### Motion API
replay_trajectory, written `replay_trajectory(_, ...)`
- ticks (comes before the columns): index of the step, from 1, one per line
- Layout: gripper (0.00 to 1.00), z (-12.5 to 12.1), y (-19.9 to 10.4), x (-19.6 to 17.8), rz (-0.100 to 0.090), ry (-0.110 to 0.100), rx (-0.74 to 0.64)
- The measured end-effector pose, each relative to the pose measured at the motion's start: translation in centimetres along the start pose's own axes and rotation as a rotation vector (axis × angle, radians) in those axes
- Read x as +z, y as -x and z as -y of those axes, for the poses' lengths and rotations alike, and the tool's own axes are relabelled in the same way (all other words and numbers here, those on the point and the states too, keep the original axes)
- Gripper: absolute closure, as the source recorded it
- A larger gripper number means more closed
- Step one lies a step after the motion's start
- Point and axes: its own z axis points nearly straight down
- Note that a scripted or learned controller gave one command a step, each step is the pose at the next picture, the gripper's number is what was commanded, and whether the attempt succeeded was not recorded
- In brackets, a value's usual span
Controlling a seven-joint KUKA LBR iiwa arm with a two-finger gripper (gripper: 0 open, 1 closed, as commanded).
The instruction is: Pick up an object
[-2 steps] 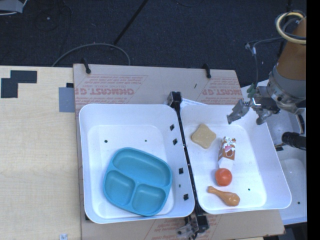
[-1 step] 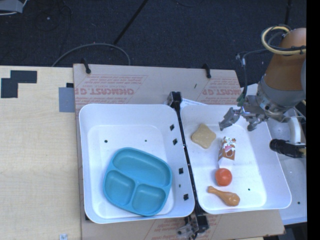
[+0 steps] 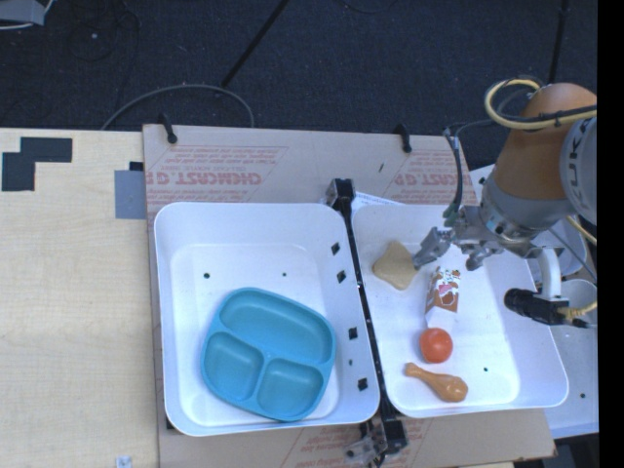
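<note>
The right bin holds a tan bread-like piece, a small white and red carton, a red tomato-like ball and an orange-tan drumstick shape. My gripper hangs over the upper part of this bin, just above the carton's top end and to the right of the tan piece. Its two grey fingers are spread apart with nothing between them.
A blue divided plate lies in the left bin. A black divider runs between the two bins. Cardboard lies under both bins, and a pale wooden table spreads to the left.
</note>
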Motion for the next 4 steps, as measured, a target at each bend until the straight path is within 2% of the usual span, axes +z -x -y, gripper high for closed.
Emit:
replay_trajectory(1,0.0,0.1,0.1,6.4,0.006,0.008,0.0)
replay_trajectory(2,1.0,-0.1,0.3,5.2,0.007,0.012,0.004)
replay_trajectory(4,1.0,-0.5,-1.4,-5.8,0.002,0.01,-0.002)
